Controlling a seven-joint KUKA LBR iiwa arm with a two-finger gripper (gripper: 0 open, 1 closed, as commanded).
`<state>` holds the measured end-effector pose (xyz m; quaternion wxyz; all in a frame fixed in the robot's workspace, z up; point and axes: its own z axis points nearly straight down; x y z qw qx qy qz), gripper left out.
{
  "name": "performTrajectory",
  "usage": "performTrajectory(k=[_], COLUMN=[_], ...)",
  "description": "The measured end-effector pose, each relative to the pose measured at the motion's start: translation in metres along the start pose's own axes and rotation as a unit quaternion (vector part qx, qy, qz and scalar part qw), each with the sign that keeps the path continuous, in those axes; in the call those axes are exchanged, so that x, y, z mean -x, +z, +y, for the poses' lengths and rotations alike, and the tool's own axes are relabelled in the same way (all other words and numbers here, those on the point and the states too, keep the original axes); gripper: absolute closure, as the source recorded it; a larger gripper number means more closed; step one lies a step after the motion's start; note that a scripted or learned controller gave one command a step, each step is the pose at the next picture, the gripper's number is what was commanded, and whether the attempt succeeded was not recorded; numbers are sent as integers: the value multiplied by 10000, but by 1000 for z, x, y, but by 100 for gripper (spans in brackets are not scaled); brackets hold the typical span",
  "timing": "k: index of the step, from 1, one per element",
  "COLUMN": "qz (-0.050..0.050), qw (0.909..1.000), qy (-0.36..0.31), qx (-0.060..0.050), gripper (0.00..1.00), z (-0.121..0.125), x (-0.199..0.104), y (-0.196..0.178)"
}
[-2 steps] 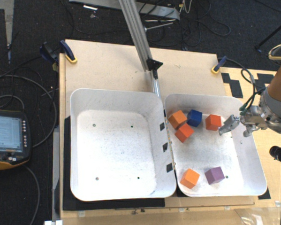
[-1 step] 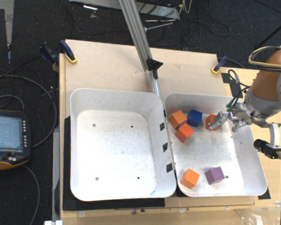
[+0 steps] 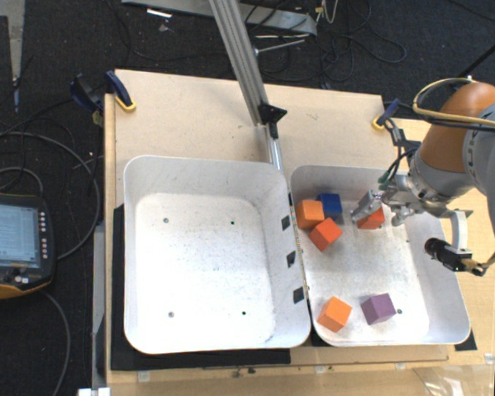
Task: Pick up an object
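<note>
Camera view: fingers [image 3: 374, 210] clamped on red block [image 3: 372, 218], orange cubes [image 3: 319, 222] just beside.

- We have one fixed camera, mounted above the light wooden bench [image 3: 194, 116], looking down at a slant.
- Both shallow white plastic bins [image 3: 203, 257] fall fully in frame, at moderate distance.
- The grey arm with the orange band [image 3: 462, 138] enters from the right edge.
</note>
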<state>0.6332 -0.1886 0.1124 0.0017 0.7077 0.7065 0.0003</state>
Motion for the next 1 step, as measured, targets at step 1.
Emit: performTrajectory(k=[1], qz=[-6], qw=[10000], qy=[-28], qx=[3], gripper=[100], z=[1], x=[-1], y=[-9])
